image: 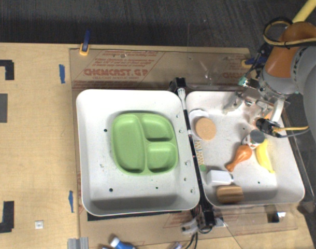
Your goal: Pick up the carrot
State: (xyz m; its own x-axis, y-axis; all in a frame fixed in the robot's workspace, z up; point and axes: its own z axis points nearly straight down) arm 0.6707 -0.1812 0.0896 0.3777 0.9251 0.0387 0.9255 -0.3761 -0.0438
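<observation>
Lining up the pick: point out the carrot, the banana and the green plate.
carrot [240, 157]: camera view, on its thick orange body.
banana [263, 156]: camera view, mid-length of the yellow peel.
green plate [128, 141]: camera view, floor of the large compartment.

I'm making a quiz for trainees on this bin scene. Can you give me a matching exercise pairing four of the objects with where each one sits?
Things:
1. carrot
2. green divided plate
3. banana
4. brown wooden block

Places:
A. middle of the left bin
B. near front edge of the right bin
C. right bin, just left of the banana
D. right bin, right of the carrot

Pairs: 1-C, 2-A, 3-D, 4-B
</observation>
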